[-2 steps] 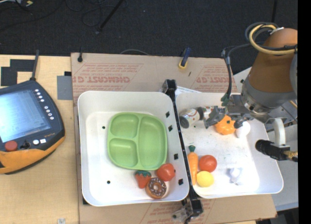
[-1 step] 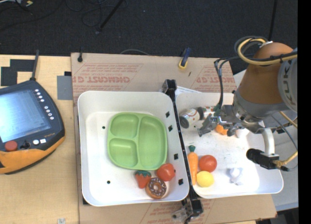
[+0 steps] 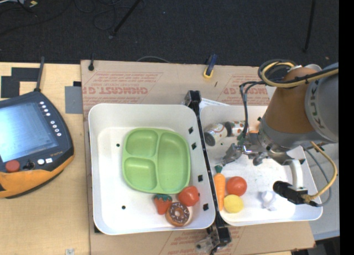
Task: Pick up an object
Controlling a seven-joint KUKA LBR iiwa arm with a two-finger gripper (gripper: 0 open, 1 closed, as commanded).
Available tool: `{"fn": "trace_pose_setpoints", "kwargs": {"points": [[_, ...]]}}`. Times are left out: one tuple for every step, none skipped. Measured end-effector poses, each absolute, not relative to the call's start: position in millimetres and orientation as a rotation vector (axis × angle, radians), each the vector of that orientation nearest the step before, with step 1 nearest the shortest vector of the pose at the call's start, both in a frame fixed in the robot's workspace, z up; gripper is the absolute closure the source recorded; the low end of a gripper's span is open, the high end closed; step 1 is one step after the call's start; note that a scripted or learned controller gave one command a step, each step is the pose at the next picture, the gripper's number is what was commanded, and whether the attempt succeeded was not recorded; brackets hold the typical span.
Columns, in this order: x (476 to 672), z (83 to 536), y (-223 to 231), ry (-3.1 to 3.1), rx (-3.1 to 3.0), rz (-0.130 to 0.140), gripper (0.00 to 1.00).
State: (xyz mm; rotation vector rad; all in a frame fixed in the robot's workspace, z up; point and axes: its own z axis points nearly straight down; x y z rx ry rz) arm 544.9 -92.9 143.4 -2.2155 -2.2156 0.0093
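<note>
My gripper [image 3: 246, 153] hangs low over the middle of the right bin [image 3: 310, 215], below the orange wrist band. Just in front of it lie a red tomato [image 3: 237, 185], a yellow lemon [image 3: 233, 203] and an orange carrot [image 3: 219, 188] with a green top, along the bin's left wall. A small grey-and-white toy with an orange patch [image 3: 222, 131] lies behind the gripper at the bin's far left. A small white object [image 3: 268, 199] rests near the front right. Nothing shows between the gripper's tips.
The left bin [image 3: 102, 193] holds a green divided plate [image 3: 156, 159], a strawberry [image 3: 162, 203], a red tomato [image 3: 189, 195] and a chocolate donut [image 3: 179, 214]. A black divider [image 3: 202, 154] separates the bins. A teach pendant [image 3: 30, 138] lies at the far left.
</note>
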Motion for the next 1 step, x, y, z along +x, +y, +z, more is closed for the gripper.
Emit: {"fn": "trace_pose_setpoints", "kwargs": {"points": [[543.0,89.1,-90.8,-2.216,-2.214,0.008,0.00]]}}
